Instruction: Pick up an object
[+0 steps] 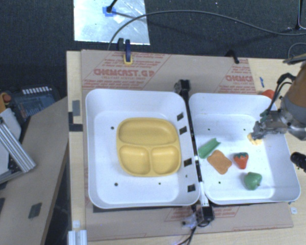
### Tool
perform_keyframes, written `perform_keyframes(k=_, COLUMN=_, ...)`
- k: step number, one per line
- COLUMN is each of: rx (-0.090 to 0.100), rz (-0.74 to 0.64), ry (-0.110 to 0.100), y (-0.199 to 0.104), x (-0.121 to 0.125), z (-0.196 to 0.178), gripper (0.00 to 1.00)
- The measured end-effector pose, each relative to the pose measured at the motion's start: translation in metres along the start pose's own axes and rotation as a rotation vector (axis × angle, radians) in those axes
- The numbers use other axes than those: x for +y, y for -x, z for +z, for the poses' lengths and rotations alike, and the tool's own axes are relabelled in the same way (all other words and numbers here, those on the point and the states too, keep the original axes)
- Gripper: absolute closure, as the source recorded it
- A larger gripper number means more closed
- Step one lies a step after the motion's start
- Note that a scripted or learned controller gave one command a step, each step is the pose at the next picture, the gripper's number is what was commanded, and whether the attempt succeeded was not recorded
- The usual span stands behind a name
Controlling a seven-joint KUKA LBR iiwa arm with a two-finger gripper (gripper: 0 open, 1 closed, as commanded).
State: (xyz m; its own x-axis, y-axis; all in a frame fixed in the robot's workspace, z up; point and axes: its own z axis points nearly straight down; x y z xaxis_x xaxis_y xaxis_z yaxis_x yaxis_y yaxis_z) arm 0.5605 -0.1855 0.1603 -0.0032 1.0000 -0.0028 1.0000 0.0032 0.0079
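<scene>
A small yellow thing (256, 139) lies on the floor of the right bin (229, 116), close to the far right wall, and it looks like the object to be picked. The gripper (261, 128) is low over it, right at it, with its tip touching or almost touching the yellow thing. The view is too small and dark there to tell how the tool is set or whether it has hold of anything, so I cannot tell. Well apart from it, nearer the middle of the same bin, lie a long green piece (209, 147), a flat orange piece (220, 162), a red toy with a green top (240, 160) and a green toy pepper (252, 180). The left bin (104, 121) holds a yellow tray with three sections (145, 146). The grey arm (301, 103) comes in from the right. I think a few things could go wrong. The yellow thing is tiny and flat, so it may slip out when the arm lifts. It sits near the bin wall, so the tool may bump the wall or push the thing against it. If the tool comes down a bit off, it may close on nothing.
</scene>
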Motion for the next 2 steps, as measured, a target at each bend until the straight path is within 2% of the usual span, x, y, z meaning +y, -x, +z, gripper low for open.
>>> perform_keyframes(k=1, rx=0.000, rz=-0.001, ry=0.000, y=0.004, x=0.012, z=-0.054, gripper=1.00)
perform_keyframes(k=2, rx=0.000, rz=-0.002, ry=0.000, y=0.004, x=0.014, z=-0.103, gripper=1.00)
